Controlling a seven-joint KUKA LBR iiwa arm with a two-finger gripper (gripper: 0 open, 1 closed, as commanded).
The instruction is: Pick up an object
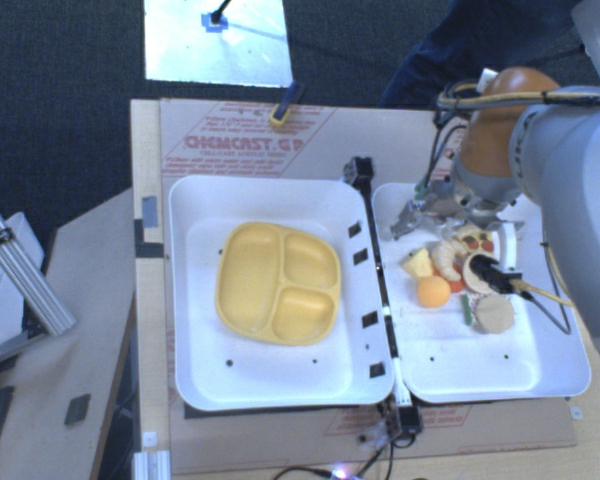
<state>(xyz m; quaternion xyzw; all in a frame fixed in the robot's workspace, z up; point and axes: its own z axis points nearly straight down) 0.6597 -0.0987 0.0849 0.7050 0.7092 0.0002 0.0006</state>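
Two shallow white bins sit side by side on a sheet of printed cardboard. The left bin (190,348) holds a yellow divided tray (278,282) with three compartments, lying flat near the middle of that bin.

The right bin (500,368) carries a small huddle of toy food in the half farther from the camera. An orange ball (433,292) lies at the huddle's near-left side. Just beyond it, toward the divider between the bins, is a pale yellow wedge (417,263). To the right of the ball is a tan round piece (495,313), and a thin green piece (469,311) lies between the two. Above the ball are a pale lumpy item (445,258) and something red and white (477,241), too jumbled to name.

The grey arm (570,158), with its orange band, comes in from the right and hangs over the far end of this huddle. The gripper (442,211) is low above the food, just beyond the pale yellow wedge. I cannot tell how the gripper is set, and nothing is visibly caught in it.
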